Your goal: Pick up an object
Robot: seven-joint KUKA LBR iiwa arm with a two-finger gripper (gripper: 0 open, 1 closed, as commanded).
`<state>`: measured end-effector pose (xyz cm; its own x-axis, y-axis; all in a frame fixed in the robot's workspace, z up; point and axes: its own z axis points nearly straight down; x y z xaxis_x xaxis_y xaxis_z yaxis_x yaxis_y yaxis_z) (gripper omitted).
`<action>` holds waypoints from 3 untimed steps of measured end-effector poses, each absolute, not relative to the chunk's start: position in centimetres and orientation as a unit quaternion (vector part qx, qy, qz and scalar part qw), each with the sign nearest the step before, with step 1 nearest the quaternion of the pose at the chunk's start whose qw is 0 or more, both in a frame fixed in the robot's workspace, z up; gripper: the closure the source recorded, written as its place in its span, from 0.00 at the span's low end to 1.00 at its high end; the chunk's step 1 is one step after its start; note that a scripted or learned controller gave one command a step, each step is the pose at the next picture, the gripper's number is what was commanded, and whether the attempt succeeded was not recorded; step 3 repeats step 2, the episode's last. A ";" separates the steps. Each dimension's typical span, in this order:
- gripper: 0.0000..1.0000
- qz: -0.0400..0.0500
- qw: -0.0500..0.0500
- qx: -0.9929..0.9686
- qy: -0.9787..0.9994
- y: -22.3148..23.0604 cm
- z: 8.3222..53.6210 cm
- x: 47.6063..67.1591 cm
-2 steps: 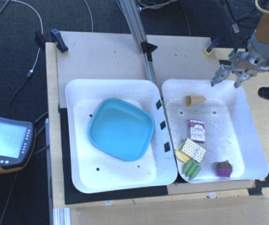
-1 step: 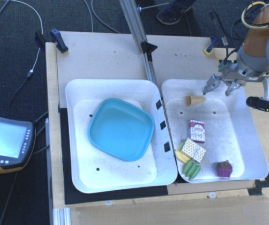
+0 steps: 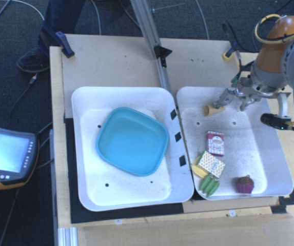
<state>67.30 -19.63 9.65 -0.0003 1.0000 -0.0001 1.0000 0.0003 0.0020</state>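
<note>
Gripper (image 3: 232, 100) sits high over the right bin's (image 3: 275, 163) far end; can't tell its state. Nearest target: tan cone-shaped object (image 3: 212, 109), just left and below. Suggest centring over it, aligning across its narrow axis, then a straight descent.

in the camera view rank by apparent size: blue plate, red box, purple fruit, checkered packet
1. blue plate, by far the largest
2. checkered packet and red box, too alike to rank
3. purple fruit, a little smaller, though the margin is slim
</note>
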 end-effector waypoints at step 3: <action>1.00 0.001 0.002 0.707 0.707 -20.1 15.3 67.6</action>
